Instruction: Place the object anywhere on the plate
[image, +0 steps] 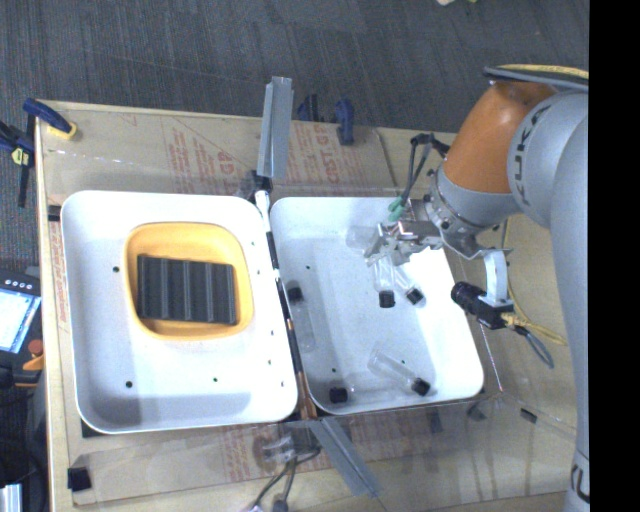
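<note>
A yellow plate (186, 238) lies in the left bin (90, 300). A dark grey ridged block (188, 290) rests flat on the plate's middle. My gripper (400, 296) hangs over the upper middle of the right bin (330, 250), far to the right of the plate. Its clear fingers end in black tips (387, 298) that stand a little apart, open, with nothing between them.
In the right bin lie a clear piece with a black end (405, 372) near the front right and small black bits (338, 395) at the front and at the left wall (294, 293). A metal divider (273, 130) and clamps stand behind the bins.
</note>
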